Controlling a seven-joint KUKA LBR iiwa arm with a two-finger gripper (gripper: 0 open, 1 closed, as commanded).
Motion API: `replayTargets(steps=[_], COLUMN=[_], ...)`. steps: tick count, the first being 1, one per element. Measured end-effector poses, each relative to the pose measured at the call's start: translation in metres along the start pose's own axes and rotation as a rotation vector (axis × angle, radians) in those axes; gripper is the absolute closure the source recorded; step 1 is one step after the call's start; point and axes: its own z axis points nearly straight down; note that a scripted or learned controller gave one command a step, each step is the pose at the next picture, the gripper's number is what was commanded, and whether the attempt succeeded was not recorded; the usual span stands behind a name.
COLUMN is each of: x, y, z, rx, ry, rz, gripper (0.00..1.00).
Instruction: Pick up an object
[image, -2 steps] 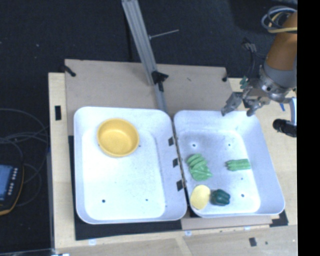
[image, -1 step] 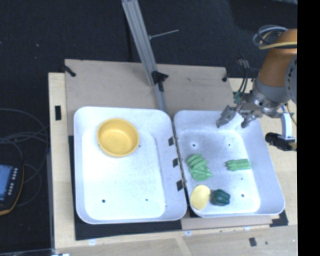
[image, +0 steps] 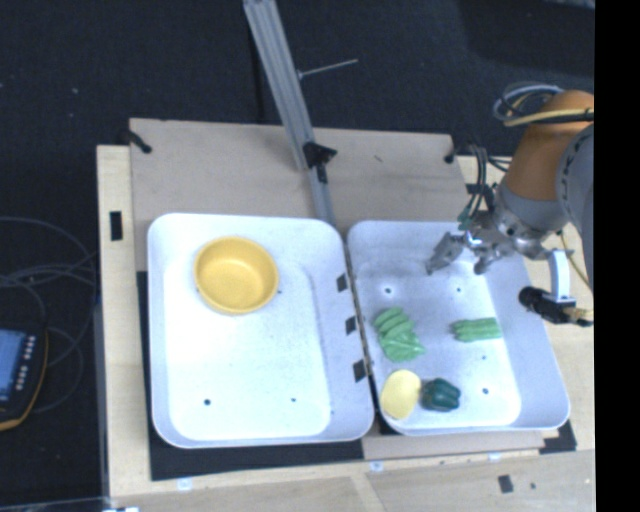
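My gripper (image: 460, 258) hangs over the far part of the right bin (image: 520, 400), fingers spread open with nothing between them. Below it in that bin lie a light green ridged piece (image: 397, 334), a small green cucumber-like piece (image: 474, 329), a pale yellow round object (image: 400, 393) and a dark green pepper-like object (image: 439, 395). The cucumber-like piece is the nearest, a short way toward the front of the gripper. A yellow bowl (image: 236, 274) sits in the far left of the left bin (image: 180, 400).
A grey metal post (image: 290, 100) slants up from the far edge between the bins. The arm's orange band (image: 540, 150) is at the right. Cables and a handheld screen (image: 15, 370) lie off the bench to the left.
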Motion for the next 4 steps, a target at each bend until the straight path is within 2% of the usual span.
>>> replayTargets(steps=[1,2,4], x=[0.000,-0.001,-0.016], y=[-0.001,0.001,-0.003], z=[0.044,0.031,-0.082], rx=[-0.001,-0.006,-0.010], ry=[0.000,-0.001,-0.001], rz=[-0.001,-0.001,-0.001], gripper=[0.00,1.00,1.00])
